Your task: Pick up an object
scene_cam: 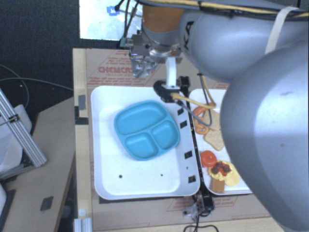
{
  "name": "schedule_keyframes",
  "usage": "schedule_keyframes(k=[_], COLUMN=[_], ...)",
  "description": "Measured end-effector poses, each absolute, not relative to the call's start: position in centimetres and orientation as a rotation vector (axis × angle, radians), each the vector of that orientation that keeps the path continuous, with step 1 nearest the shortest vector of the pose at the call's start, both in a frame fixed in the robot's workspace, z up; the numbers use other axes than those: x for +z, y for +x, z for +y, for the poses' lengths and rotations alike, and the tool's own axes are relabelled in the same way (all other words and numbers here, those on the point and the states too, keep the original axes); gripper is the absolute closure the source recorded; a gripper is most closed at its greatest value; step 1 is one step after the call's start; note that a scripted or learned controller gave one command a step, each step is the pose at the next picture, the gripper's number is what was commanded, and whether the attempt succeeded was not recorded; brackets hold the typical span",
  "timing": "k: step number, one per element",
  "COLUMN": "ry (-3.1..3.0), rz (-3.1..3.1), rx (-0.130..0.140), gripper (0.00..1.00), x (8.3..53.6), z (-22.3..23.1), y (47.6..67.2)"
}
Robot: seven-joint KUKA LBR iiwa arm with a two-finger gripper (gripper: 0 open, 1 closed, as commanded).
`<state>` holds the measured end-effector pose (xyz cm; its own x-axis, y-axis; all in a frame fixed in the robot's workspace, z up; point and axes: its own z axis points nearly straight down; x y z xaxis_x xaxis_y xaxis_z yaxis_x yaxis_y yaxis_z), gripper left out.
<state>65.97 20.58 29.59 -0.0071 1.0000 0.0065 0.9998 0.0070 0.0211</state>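
A light blue divided plate point(146, 129) lies tilted in the middle of the left white bin point(104, 144). My gripper point(142, 69) hangs over the cardboard just beyond that bin's far rim, up and slightly left of the plate, with nothing seen in it. The right bin point(241, 190) is mostly covered by my arm. Its visible strip holds toy food: an orange pretzel point(201, 118), a tan bread slice point(215, 140), a red tomato point(208, 157) and a yellow pastry with dark red berries point(222, 171).
Both bins sit on a cardboard sheet point(108, 66) on the bench. The big grey arm point(260, 81) fills the right and top of the view. Metal rails point(19, 134) stand off the bench at the left.
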Motion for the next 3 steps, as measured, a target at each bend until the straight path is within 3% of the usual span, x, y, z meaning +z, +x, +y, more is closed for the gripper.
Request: schedule_keyframes(k=[1,2,3], ry=[2.22,2.207,2.22], rz=[2.225,2.222,2.216], rx=[-0.001,0.031,0.009], gripper=[1.0,1.0,1.0], x=[28.8,49.0,52.1], z=[19.8,21.7,18.2], y=[58.6,61.9,65.7])
